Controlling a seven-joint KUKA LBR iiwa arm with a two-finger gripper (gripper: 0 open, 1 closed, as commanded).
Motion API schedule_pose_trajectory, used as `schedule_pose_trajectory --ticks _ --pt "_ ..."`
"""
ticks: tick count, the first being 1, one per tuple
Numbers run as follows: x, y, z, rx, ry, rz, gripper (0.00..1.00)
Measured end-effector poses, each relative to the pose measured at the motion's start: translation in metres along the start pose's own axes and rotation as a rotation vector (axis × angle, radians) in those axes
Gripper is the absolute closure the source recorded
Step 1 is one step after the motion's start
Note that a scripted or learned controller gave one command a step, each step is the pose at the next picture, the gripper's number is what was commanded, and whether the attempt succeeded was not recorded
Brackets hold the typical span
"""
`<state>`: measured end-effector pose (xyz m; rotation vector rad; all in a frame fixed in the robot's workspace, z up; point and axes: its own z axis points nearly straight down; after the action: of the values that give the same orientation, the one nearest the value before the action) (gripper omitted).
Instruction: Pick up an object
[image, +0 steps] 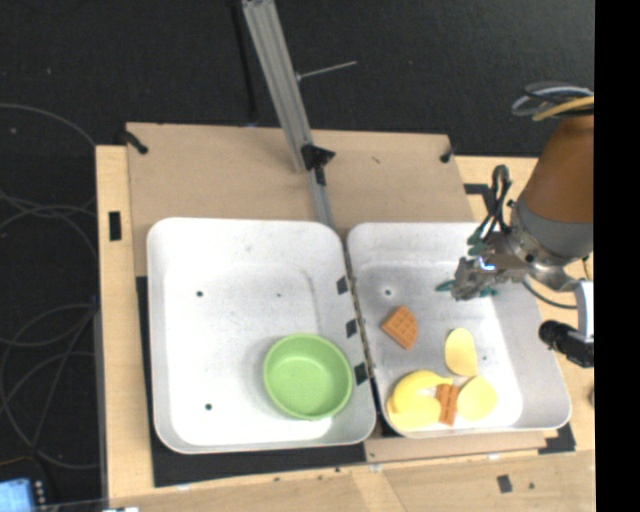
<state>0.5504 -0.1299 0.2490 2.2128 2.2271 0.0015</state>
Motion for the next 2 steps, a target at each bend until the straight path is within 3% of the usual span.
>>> schedule_pose_trajectory --ticks 2 --pt "0.087 0.038 0.013 0.0 -0.001 0.001 1.0"
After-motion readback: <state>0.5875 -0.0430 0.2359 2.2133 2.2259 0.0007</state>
